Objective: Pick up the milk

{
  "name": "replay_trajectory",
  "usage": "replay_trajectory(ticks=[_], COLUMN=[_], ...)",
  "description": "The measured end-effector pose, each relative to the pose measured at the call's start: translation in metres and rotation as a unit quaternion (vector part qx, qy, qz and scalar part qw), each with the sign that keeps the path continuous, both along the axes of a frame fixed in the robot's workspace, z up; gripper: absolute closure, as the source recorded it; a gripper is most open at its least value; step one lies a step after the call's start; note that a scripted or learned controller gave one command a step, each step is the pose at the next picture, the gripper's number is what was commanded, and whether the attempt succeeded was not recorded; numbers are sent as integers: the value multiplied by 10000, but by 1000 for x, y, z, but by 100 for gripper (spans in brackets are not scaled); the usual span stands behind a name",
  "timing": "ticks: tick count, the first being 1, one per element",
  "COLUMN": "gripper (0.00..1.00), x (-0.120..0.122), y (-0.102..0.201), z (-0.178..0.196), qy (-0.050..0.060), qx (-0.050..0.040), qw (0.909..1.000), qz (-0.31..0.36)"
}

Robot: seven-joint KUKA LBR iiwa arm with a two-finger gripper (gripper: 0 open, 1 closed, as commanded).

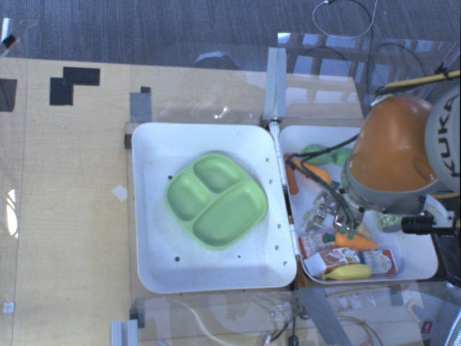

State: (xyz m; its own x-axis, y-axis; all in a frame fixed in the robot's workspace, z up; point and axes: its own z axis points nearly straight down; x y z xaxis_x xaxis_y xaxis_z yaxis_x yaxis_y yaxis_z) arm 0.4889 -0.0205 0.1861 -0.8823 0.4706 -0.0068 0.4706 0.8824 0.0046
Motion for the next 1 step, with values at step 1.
replay_trajectory(ticks=[1], gripper=[100], x=[1], y=[25], z=[8], qy=[-12], qx=[-13], qw=[9853], qz=[1710])
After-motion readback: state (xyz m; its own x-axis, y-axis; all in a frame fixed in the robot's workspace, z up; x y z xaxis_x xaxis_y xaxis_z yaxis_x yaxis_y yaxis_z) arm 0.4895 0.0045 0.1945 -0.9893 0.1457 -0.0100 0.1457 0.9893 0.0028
